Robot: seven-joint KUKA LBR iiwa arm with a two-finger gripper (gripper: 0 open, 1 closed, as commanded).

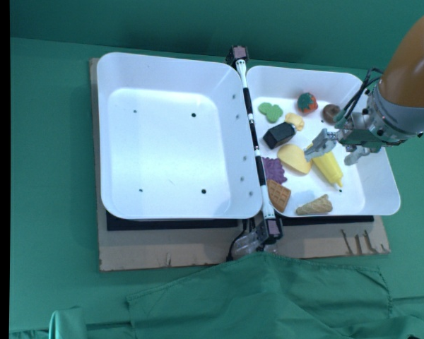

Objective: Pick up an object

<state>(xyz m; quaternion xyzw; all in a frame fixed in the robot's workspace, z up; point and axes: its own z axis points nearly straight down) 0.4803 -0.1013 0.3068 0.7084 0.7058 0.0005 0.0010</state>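
The camera view looks down on two shallow white bins set side by side on a green-covered bench, with a brown board beneath them. The left bin (173, 136) shows a bare white floor with a few small dark dots. The right bin (381, 196) holds a scatter of toy foods.

The arm (413, 69) comes in from the right, its orange band above a grey wrist, and the gripper (326, 144) hangs low over the middle of the right bin. Whether its fingers are spread or pressed together cannot be told from this angle — nothing can be seen held between them.

Just beneath and beside the gripper lies a yellow corn cob (328, 168), slanting toward the bin's near edge. To its left rests a yellow wedge (294, 158), touching or nearly touching the cob. Beyond that sit a black block (278, 134), a green piece (271, 111), a small yellow piece (295, 121), a red strawberry (307, 103) and a brownish round item (331, 113) near the gripper's far side. Toward the near edge lie a purple bunch of grapes (273, 168), a waffle piece (278, 195) and an ice-cream cone (314, 205).
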